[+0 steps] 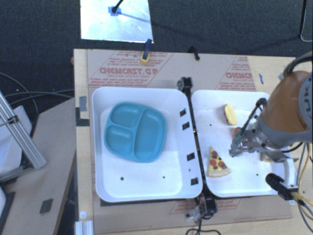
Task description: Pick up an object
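Grey arm [293,116] with orange band reaching from right over right bin [244,185], tool [238,147] low above bin floor, fingers' state impossible to tell at this angle. Toy pizza slice [216,163] flat on bin floor just left of tool, apart from it, near divider between bins. Yellow piece [230,114] farther back in same bin, beside a small red item [237,130] partly hidden by tool. Blue divided plate [135,131] lying flat in left bin [112,185]. Both bins side by side on cardboard-covered bench [127,70]
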Controlling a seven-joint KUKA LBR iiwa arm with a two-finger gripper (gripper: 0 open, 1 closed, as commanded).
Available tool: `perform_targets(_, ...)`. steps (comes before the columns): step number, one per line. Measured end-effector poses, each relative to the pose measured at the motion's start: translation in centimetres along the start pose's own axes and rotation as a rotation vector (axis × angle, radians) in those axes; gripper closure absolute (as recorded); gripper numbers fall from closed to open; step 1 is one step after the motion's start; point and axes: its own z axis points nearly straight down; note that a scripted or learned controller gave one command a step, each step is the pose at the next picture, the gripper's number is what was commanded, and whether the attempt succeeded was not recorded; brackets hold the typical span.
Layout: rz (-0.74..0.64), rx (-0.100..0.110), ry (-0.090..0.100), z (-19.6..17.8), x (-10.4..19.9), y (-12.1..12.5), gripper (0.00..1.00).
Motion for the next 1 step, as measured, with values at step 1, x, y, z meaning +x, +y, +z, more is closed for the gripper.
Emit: perform_targets(1, -0.003, 0.001, 0.001, 2.32, 0.54, -0.01, 1.0)
